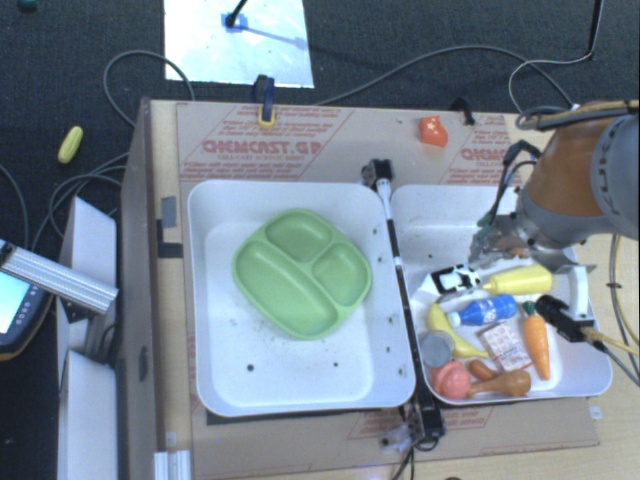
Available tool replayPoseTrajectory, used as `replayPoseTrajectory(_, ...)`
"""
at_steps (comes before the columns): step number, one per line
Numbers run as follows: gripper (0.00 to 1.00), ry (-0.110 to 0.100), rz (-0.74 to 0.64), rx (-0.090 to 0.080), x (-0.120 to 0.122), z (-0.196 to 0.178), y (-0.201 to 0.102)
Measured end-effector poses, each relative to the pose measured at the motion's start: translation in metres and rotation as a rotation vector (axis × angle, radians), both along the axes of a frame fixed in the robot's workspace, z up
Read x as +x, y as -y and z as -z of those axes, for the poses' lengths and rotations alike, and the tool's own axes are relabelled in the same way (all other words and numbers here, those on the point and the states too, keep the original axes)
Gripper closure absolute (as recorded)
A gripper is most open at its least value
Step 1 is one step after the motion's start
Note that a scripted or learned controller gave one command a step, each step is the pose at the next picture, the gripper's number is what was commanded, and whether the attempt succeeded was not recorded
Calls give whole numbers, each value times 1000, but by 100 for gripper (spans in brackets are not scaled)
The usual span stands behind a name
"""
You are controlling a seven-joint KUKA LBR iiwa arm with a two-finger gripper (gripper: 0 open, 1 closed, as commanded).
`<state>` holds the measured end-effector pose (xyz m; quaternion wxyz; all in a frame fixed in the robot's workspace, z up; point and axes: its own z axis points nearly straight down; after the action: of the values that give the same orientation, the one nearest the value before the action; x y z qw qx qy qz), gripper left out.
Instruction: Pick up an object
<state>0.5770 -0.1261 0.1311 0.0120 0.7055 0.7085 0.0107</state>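
just below the pincer (490, 251) lies a yellow bottle (517, 281) (apart).

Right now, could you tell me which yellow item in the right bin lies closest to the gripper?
The yellow bottle, just below the gripper; the banana lies lower left.

Green divided plate (302, 272) in left bin (225, 368). Right bin (590, 373) crowded: yellow bottle (517, 281), blue bottle (488, 310), banana (448, 330), carrot (538, 344). Gripper (489, 249) low over right bin, just above yellow bottle.
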Motion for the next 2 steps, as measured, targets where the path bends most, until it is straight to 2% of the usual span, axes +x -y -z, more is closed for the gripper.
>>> replayPoseTrajectory(2,100,4,-3,1,2,-21,0)
